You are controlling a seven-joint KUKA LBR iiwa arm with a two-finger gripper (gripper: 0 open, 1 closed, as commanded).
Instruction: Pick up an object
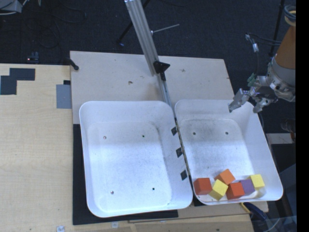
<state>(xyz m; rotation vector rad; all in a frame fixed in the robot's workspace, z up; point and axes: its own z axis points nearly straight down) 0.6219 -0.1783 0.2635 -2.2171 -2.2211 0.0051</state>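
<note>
White right bin (pixel 256 129) is holding the blocks (pixel 227 183) clustered at its near edge; the gripper (pixel 247 100) is hovering open and empty over the far rim, well apart from the blocks, which are lying toward the camera.

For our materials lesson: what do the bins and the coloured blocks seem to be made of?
Bins: likely moulded plastic, white, smooth with a slight sheen and rounded rims. Blocks: possibly foam or painted wood, with flat matte colours and sharp edges; the picture leaves this open.
</note>
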